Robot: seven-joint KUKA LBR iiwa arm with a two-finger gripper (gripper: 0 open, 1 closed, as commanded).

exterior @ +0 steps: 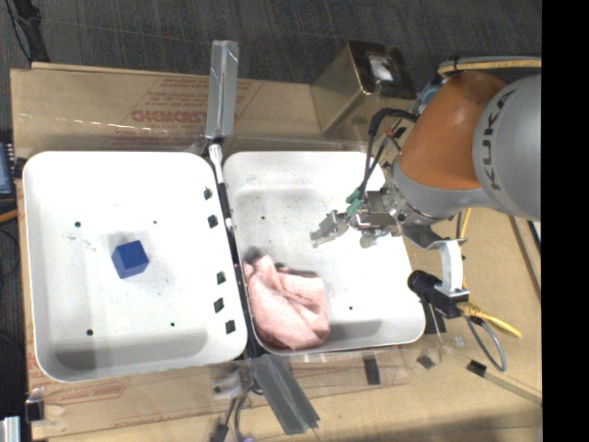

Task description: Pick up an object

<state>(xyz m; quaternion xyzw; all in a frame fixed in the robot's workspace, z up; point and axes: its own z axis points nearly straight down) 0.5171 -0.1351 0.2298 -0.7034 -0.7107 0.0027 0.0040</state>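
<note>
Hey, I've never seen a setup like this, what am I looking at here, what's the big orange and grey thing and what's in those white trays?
The big orange and grey thing is a robot arm, reaching in from the right. One camera fixed above the bench looks down at a slant. At the arm's end is a gripper, a two-finger claw for grabbing things; it hangs over the right bin with nothing between its fingers. The bench holds two shallow white bins side by side. The left bin has a small blue cube. The right bin has a crumpled pink cloth in its near left corner. The arm's job is to pick up an object.
</note>
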